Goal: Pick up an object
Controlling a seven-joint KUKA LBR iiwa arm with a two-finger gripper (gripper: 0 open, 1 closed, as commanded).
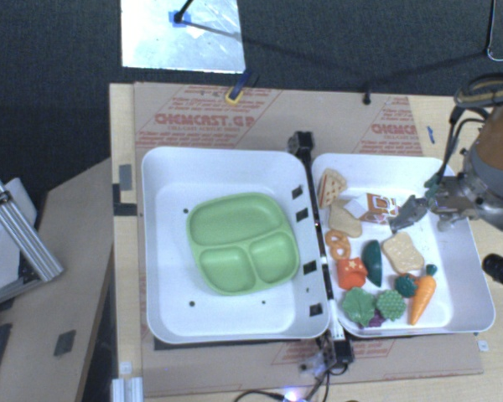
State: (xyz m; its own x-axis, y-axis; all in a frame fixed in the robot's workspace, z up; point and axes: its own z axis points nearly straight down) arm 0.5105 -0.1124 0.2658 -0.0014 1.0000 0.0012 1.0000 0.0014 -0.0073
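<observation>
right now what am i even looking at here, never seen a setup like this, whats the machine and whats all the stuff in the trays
You are looking down, at a slant, from one camera fixed above a bench. Two shallow white bins sit side by side on it. The left bin holds a green plate with three compartments. The right bin holds toy food: a carrot, two broccoli pieces, a bread slice, a pretzel, a dark green vegetable and others. The grey machine entering from the right is a robot arm. Its hand hangs over the right bin, near the bread slice. Nothing can be seen between its fingers, so it appears to hold nothing.
</observation>
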